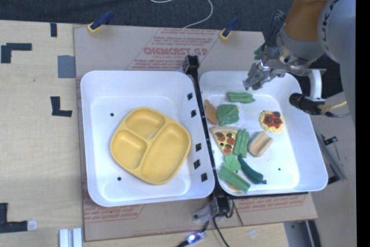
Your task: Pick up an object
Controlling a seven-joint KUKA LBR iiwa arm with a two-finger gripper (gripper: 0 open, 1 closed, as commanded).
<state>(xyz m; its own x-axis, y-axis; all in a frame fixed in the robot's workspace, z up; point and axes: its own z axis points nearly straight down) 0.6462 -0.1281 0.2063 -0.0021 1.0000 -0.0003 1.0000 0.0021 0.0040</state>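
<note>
Nothing is lifted yet. The gripper (252,81) hangs over the far part of the right bin (306,173), just above a green bean pod (240,97); I can't tell how its claw is set. The toy food lies crowded toward that bin's left wall: a pizza slice (224,139), a small tart (272,121), a bread roll (259,144). The bin's near right corner offers open floor. A yellow divided plate (151,145) sits in the left bin (98,124).

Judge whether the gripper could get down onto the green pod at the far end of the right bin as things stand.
Probably yes. The gripper hangs just above and beside the green pod, which lies flat and apart from the other toy food, with nothing over it.
</note>
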